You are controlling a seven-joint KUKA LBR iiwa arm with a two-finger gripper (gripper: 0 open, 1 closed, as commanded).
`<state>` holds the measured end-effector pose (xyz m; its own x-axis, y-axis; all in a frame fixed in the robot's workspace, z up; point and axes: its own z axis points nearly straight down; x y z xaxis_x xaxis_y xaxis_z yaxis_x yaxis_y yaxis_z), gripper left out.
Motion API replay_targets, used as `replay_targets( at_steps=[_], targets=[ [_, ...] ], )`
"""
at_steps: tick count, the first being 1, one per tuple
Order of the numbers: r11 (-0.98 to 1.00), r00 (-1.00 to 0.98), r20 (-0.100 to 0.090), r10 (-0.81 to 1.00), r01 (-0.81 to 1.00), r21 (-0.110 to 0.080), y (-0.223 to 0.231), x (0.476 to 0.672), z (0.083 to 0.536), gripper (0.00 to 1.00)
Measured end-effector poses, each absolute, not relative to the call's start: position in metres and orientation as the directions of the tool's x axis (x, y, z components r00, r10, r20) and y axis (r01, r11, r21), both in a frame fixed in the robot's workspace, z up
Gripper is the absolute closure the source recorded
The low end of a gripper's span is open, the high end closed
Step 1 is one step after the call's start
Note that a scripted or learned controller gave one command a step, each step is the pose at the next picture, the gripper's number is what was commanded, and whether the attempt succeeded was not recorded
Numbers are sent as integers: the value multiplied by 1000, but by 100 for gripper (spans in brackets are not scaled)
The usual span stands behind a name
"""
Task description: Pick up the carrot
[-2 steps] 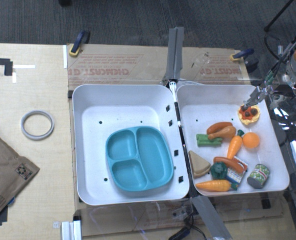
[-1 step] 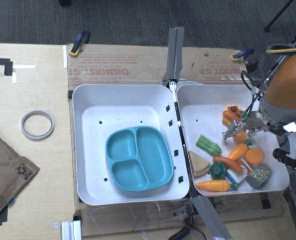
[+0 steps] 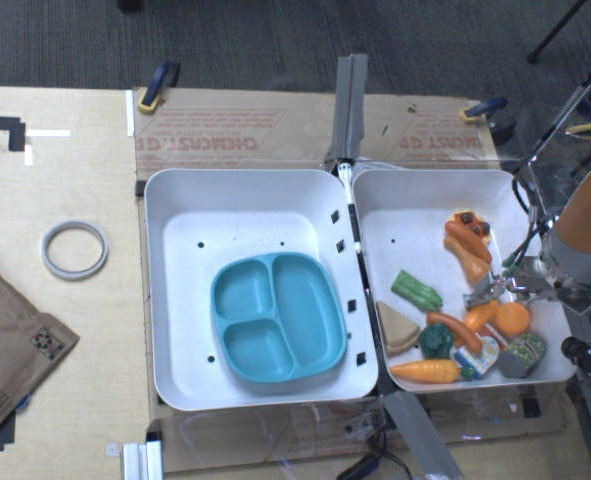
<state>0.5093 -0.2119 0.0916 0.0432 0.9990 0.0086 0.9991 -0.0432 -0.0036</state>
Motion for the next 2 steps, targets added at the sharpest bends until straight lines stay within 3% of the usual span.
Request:
replay_targets(
  at_steps=[1, 2],
  targets=[
    [-47, 47, 3, 999, 999, 2, -214, 510, 101, 100],
    [-41, 41, 0, 999, 999, -1, -121, 556, 179, 100]
  ],
)
